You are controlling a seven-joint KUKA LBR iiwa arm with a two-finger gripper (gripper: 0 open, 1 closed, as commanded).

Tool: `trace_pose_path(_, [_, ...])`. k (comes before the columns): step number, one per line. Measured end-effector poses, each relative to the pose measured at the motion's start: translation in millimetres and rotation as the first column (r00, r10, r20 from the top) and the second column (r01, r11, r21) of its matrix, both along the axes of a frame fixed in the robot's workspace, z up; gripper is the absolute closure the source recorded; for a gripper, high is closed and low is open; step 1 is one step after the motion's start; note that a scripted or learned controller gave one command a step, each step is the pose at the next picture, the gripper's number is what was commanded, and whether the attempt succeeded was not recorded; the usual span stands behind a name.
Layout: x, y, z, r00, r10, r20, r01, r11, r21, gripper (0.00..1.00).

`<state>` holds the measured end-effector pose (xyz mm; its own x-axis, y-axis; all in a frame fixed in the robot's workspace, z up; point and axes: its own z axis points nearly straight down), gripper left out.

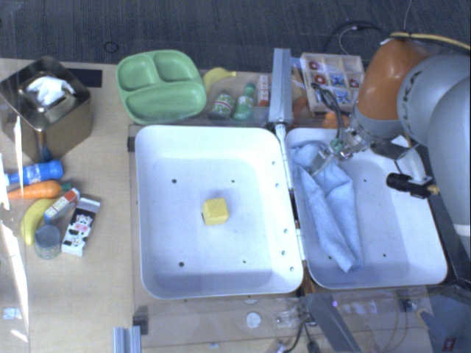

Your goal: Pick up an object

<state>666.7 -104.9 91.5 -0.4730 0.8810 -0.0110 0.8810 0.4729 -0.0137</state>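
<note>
At the far left of the surface, a brown box holding crumpled white material is seen, and below it a blue bottle, a carrot, a banana and a small black-and-white carton are laid close together. A green divided plate is placed behind the left bin, with bottles lined up just to its right. Inside the left bin, a yellow block is found alone near the middle, well apart from every wall. The right bin is set touching the left one, and a pale blue cloth is spread along its left side, from the back wall toward the front. A printed box is seen behind this bin. The end effector is lowered at the back of the right bin, at the upper end of the cloth, where the fabric is bunched beneath it. Whether the end effector is wide, narrow, or gripping the cloth cannot be told from the view. The grey arm with its orange band is shown over the right bin's right side.
</note>
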Motion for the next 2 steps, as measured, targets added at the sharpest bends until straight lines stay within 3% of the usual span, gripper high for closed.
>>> trace_pose_path(1, [-1.1,-4.4,-0.5,0.996,0.093,-0.006,-0.093,0.996,0.002,0.0])
trace_pose_path(2, [-1.2,-3.4,-0.7,0.996,0.094,-0.006,-0.094,0.996,0.002,0.0])
